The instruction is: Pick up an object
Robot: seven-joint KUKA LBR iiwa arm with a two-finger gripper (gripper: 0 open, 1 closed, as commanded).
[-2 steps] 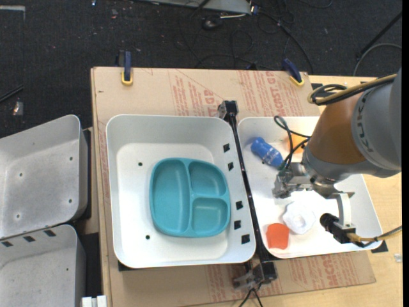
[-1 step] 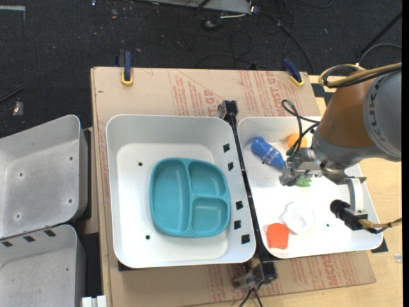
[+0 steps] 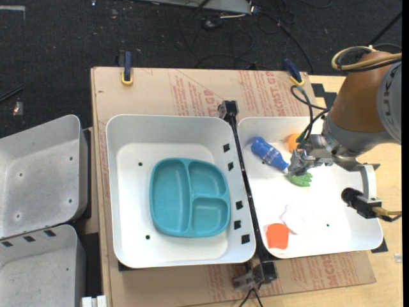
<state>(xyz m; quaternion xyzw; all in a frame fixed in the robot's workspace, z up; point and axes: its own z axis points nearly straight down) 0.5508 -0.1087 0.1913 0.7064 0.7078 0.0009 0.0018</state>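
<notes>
Robot pincer, grip state unclear, poised low over a small green plastic toy in the right white bin, seemingly to grasp it.

Glossy teal plastic tray; smooth white bins

Bright, even overhead light; white bins nearly wash out, faint shadows, dim floor at 11 o'clock, mild softness.

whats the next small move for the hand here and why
Probably lower the hand slightly onto the green object and close. It sits right above that piece in the right bin, with the blue object just beside it, and nothing visibly gripped.
</notes>
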